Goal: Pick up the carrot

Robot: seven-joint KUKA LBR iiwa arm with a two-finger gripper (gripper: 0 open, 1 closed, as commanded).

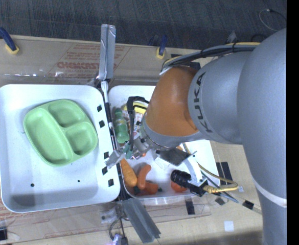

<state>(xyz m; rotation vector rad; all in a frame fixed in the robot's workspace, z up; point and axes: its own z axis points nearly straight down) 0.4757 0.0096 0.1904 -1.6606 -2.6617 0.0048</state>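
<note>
The grey arm point(241, 86), nearest the lens, enters from 3 o'clock over the right bin point(139, 93). The green divided plate point(61, 130) occupies the left bin point(16, 188). The carrot point(129, 173) lies at the right bin's 7 o'clock corner. End effector point(131, 149) finger state: cannot tell.
</note>
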